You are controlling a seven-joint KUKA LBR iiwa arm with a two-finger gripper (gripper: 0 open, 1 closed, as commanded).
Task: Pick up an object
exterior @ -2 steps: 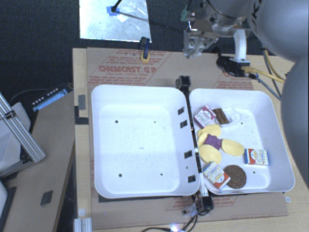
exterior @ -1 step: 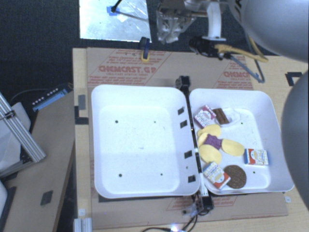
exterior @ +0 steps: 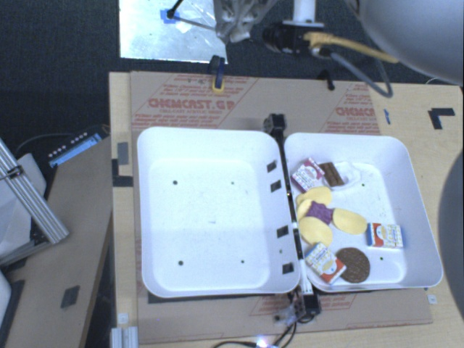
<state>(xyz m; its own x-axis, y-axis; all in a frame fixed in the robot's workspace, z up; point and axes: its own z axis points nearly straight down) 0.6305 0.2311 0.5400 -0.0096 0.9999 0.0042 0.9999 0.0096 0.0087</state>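
The right bin [exterior: 413, 194] holds several small items along its left side. A red and white box [exterior: 307, 173] and a brown bar [exterior: 332, 173] lie at the back. Yellow pieces [exterior: 349, 221] surround a purple item [exterior: 319, 212] in the middle. A small blue and orange box [exterior: 384, 235] sits to their right. A brown round cookie [exterior: 353, 264] and another red and white box [exterior: 325, 262] lie at the front. My gripper [exterior: 235, 20] hangs high beyond the bins' far edge, well away from every item, with nothing seen in it.
The left bin [exterior: 210, 209] adjoins the right one along a black clipped divider [exterior: 284, 194]. A shiny metal plate [exterior: 167, 20] lies beyond the cardboard. A blue and yellow clamp [exterior: 217, 73] stands at the far edge. An aluminium frame [exterior: 29, 201] rises at the left.
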